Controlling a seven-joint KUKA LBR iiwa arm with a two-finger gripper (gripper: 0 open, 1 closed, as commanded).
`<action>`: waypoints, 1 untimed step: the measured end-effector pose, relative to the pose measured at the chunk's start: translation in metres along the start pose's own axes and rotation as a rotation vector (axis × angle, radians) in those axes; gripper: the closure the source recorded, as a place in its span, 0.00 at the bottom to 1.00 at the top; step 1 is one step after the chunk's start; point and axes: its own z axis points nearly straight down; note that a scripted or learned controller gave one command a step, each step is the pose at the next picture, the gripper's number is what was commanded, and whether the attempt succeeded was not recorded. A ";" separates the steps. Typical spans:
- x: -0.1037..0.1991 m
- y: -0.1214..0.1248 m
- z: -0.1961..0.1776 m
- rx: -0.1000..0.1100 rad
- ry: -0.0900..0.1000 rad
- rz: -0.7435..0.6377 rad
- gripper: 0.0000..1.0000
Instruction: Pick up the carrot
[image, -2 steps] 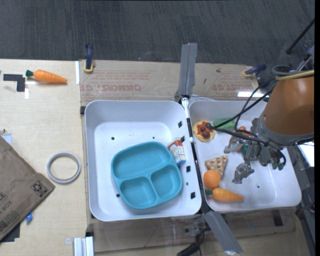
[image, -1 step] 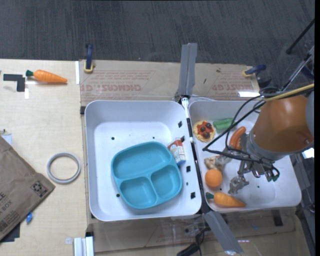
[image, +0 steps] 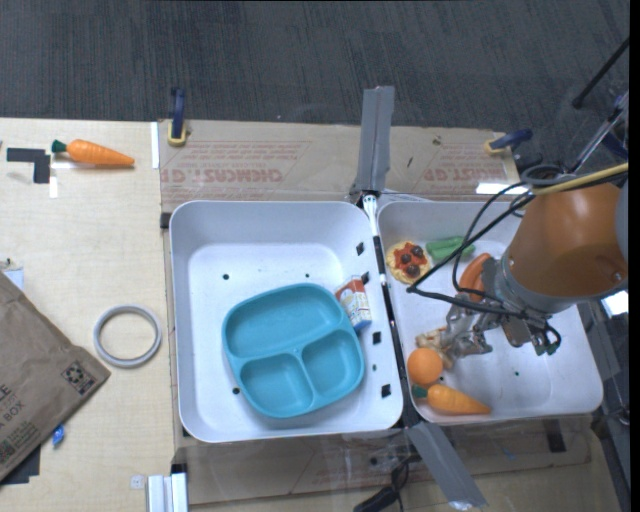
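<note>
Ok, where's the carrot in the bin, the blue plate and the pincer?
carrot (image: 457, 401), camera view, middle of its orange body.
blue plate (image: 292, 349), camera view, divider ridge between compartments.
pincer (image: 463, 340), camera view, between its fingertips.

The gripper (image: 462, 338) hangs in the right bin (image: 560, 400), above the carrot (image: 458, 401).

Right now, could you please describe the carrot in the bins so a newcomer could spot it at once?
Look in the right-hand white bin, at its near left corner. The carrot lies there just below a round orange fruit. Unlike the fruit, it is long and tapers to a point.
</note>
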 end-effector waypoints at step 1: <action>0.008 0.031 -0.081 -0.001 0.030 0.339 1.00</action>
